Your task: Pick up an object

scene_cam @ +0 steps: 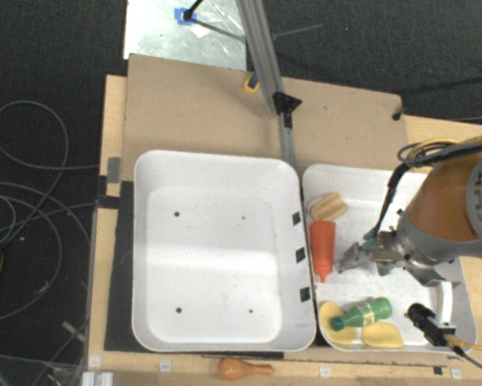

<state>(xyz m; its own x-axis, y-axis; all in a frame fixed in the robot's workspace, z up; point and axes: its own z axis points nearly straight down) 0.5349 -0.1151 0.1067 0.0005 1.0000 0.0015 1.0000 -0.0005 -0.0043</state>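
Bench (190,107): brown board top, bearing two shallow white bins side by side.

Left bin (149,221): white, four small dark holes in its floor.

Right bin (356,184): white, holding four things and the arm's working end.
- Bread piece (328,207): tan, at the far left of the right bin.
- Carrot (323,248): orange-red, lying lengthwise along the bin's left wall, just near of the bread piece.
- Green bottle (363,313): lying on its side in the near part of the bin, resting across the banana.
- Banana (377,334): yellow, along the near wall, touching the bottle.

Arm (451,212): grey with an orange band, reaching in from the right over the right bin.

Gripper (356,258): low over the middle of the right bin, just right of the carrot and far of the bottle. Whether its jaws are wide or narrow cannot be told; nothing is seen between them.

Wooden pear shape (245,368): orange-brown, on the bench outside the bins, near of the left bin.

Pole (267,59): grey, slanting across the far side of the bench.
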